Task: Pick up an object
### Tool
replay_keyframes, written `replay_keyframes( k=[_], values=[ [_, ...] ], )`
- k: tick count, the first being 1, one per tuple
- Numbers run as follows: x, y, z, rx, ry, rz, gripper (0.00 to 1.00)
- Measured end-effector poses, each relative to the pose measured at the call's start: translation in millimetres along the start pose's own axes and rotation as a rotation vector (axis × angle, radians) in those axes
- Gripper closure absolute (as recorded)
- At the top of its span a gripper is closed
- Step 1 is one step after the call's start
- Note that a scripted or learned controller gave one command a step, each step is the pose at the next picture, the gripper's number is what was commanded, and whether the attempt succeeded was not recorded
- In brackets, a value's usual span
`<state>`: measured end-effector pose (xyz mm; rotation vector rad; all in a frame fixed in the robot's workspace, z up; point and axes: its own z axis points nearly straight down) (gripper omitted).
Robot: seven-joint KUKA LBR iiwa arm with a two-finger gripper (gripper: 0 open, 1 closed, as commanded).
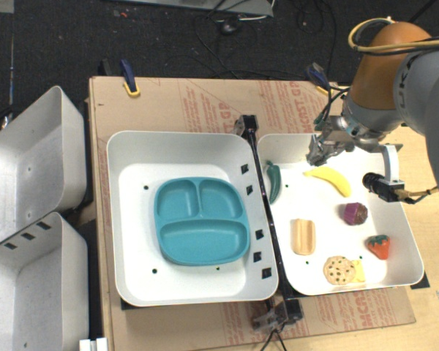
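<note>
Seen from above at a slant: grey arm [417,79] with orange band reaching in over the right-hand bin [406,232], pincer [322,152] lowered near that bin's far edge. Whether the pincer stood wide or narrow — impossible to tell at this angle; nothing visible between its tips.

Just below and slightly right of the pincer, very near it: a yellow banana [331,180] lying flat on the white floor of the bin. Below-left of the pincer, against the wall shared by the two bins: a dark green pepper-like piece [274,181]. Further below, well apart from the pincer: a tan hot-dog bun [303,236], and beyond it a chocolate-chip cookie [339,270] resting just beside a pale yellow slice [358,272]. Down and to the right of the pincer: a dark purple fruit [355,213], then a red strawberry [379,246] with green top near the bin's right wall.

Far to the left of the pincer, in the other bin [124,196]: a teal divided plate [202,220] — three compartments, lying flat at the middle.

Both bins set side by side on a brown board-topped desk [175,101], with cables trailing over the dark floor beyond.
</note>
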<state>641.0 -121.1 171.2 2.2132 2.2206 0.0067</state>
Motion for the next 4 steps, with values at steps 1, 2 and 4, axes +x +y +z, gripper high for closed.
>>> replay_keyframes(
  k=[1,2,4],
  values=[
    [-1,4,-65,-0.001,0.0,0.0,1.0],
    [-2,6,-107,0.001,0.0,0.0,1.0],
    [102,16,-91,0.009,0.003,-0.004,1.0]
  ],
)
